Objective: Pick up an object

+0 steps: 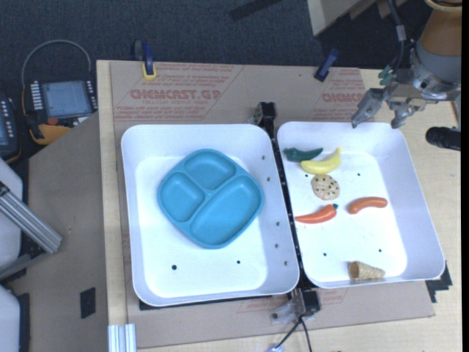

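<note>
Gripper [382, 111] hovering spread wide over right bin's [418, 196] far rim, holding nothing, banana [322, 164], cookie [325, 188], carrot [316, 215], sausage [366, 205] lying below (left bin carrying blue tray [210, 197]).

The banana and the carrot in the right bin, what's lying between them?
The camera view shows a round speckled cookie between the banana above and the carrot below, close to the banana.

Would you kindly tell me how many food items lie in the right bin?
6: green pepper and banana at the far end, cookie, carrot and sausage mid-bin, cone nearest.
</note>
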You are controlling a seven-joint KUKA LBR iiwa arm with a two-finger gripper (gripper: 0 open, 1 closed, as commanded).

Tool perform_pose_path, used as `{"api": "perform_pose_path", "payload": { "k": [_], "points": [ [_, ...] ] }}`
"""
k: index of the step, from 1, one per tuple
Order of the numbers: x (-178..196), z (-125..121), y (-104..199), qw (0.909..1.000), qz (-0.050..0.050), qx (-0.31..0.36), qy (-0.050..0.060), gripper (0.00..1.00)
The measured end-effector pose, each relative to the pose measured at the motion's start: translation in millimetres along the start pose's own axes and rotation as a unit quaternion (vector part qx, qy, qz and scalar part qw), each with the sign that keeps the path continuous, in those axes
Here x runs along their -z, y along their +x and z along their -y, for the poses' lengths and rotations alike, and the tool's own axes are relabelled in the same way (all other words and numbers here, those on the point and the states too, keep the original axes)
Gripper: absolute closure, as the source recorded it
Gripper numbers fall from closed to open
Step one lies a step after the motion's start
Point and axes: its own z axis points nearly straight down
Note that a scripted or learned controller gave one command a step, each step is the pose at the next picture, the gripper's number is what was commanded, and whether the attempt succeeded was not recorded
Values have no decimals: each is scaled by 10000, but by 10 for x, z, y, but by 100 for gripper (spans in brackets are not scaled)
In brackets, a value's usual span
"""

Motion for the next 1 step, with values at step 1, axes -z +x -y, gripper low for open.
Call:
{"api": "perform_pose_path", "payload": {
  "k": [1],
  "points": [
    [91,-25,6,10000,14,15,-72,0]
  ]
}}
